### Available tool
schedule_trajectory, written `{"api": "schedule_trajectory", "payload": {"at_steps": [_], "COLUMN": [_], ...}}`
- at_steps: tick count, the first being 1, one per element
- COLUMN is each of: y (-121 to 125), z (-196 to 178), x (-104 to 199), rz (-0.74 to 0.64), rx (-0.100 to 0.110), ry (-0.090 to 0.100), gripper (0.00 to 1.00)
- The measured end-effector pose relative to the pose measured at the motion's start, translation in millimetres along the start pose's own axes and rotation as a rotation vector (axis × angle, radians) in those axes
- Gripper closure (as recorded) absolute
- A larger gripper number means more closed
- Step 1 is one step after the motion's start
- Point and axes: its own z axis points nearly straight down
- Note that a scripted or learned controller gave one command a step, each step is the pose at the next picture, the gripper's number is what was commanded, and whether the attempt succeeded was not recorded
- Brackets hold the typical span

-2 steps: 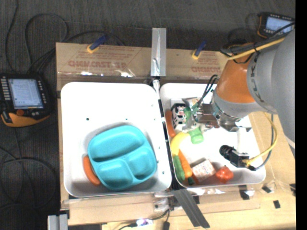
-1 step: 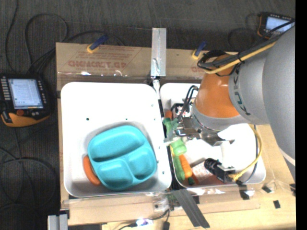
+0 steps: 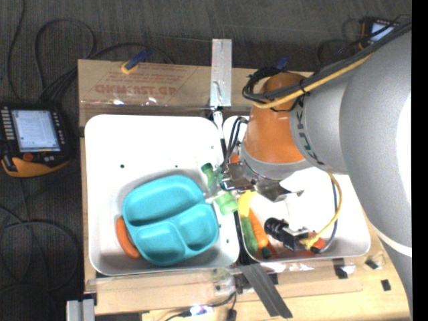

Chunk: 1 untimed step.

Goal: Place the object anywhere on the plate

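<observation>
A teal plate [image 3: 170, 223] with three compartments lies in the left bin [image 3: 134, 139], toward its front right. My gripper [image 3: 224, 187] hangs under the orange wrist band, over the wall between the two bins, just off the plate's right edge. Directly below it is a light green object [image 3: 227, 203], touching or very near the plate's rim; whether it is held I cannot tell. A darker green piece [image 3: 208, 172] shows just left of the gripper.
An orange toy [image 3: 125, 239] lies against the plate's left front edge. The right bin [image 3: 348, 246] holds several small toys, yellow, orange and green [image 3: 251, 229], near its left wall. The arm's grey body covers much of the right bin.
</observation>
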Motion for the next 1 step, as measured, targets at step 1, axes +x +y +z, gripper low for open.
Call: {"api": "schedule_trajectory", "payload": {"at_steps": [1], "y": [-0.4], "z": [7.7], "x": [51.8], "rz": [-0.168], "rx": [0.001], "ry": [0.001], "gripper": [1.0]}}
